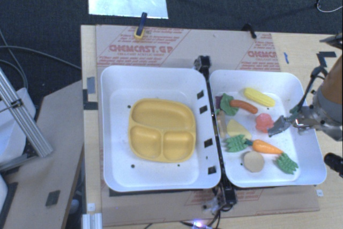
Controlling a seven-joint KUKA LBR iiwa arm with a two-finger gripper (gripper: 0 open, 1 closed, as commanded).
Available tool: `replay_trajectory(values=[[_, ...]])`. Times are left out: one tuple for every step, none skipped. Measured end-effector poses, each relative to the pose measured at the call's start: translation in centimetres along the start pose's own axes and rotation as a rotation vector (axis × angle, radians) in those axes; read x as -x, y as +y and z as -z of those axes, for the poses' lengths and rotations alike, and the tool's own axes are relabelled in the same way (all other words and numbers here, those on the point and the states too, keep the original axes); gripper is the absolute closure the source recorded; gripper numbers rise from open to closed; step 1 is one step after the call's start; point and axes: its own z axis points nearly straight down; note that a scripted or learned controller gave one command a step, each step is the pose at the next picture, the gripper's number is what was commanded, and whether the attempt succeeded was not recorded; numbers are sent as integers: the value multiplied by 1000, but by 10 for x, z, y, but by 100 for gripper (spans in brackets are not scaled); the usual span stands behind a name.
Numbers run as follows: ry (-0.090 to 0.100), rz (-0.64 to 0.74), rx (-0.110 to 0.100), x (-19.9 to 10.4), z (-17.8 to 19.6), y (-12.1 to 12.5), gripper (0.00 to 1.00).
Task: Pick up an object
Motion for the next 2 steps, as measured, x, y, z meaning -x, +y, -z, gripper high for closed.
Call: replay_trajectory(values=[[1, -2, -3, 16, -114, 23, 0], [-3, 2, 5, 41, -107, 69, 0]])
